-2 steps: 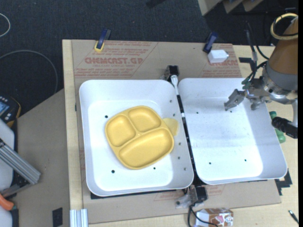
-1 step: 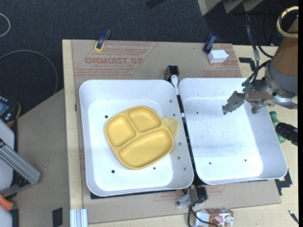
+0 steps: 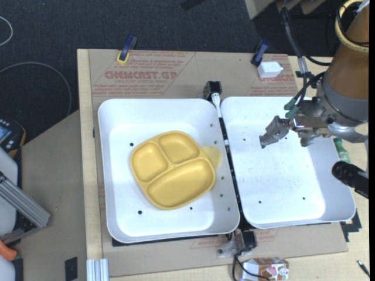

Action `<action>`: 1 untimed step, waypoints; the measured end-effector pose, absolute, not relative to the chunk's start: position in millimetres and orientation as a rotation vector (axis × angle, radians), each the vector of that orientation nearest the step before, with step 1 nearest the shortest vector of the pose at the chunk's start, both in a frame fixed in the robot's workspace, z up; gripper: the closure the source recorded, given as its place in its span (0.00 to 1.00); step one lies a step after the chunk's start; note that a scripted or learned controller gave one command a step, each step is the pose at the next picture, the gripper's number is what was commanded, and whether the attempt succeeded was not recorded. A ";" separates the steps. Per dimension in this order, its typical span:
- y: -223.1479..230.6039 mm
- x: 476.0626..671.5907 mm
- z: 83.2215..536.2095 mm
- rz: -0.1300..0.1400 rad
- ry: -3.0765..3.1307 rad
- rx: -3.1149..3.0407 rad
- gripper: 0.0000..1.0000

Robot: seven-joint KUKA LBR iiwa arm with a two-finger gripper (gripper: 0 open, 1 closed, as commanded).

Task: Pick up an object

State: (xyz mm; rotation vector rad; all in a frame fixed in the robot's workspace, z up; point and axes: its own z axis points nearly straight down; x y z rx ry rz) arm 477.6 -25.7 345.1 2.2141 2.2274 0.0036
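The yellow three-compartment plastic plate (image 3: 172,169) in the left white bin (image 3: 111,157) is judged light, stiff and slippery; its raised rim should be gripped. The pincer (image 3: 273,134) hangs apart, its state untellable.

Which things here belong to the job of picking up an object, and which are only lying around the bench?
For the job:
- yellow plastic divided plate, in the left white bin
- grey two-finger gripper, above the right white bin

Just lying about:
- small white block on the board behind the bins
- blue-and-yellow clamp at the board's far edge
- black clip between the bins
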 end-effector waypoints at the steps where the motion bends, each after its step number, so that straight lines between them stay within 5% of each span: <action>1: 70.3 480.0 500.6 0.029 2.228 2.199 0.00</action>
